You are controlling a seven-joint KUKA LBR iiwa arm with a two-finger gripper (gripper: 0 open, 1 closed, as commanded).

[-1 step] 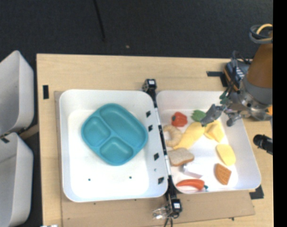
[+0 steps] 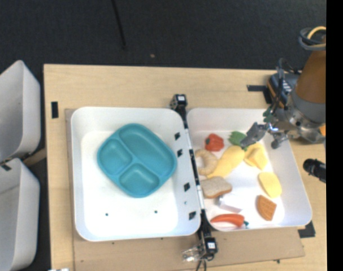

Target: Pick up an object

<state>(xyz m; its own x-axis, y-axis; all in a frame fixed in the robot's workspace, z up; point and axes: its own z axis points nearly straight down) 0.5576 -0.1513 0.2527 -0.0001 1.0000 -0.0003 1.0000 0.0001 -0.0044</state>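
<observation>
While the gripper (image 2: 266,135) hangs spread, holding nothing, near the right bin (image 2: 292,176) far edge, banana (image 2: 228,160) beside it

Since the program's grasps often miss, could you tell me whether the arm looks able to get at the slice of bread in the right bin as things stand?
Probably yes. The slice of bread lies flat and uncovered, with nothing stacked on it. The gripper hovers over the same bin, with only low food items such as the banana between them.

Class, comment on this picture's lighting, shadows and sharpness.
Camera view: even, soft light on the white bins, no hard glare; the blue plate casts faint shadow; the floor beyond the bench is dark; overall slightly soft, the gripper and small food pieces blurred at their edges.
</observation>
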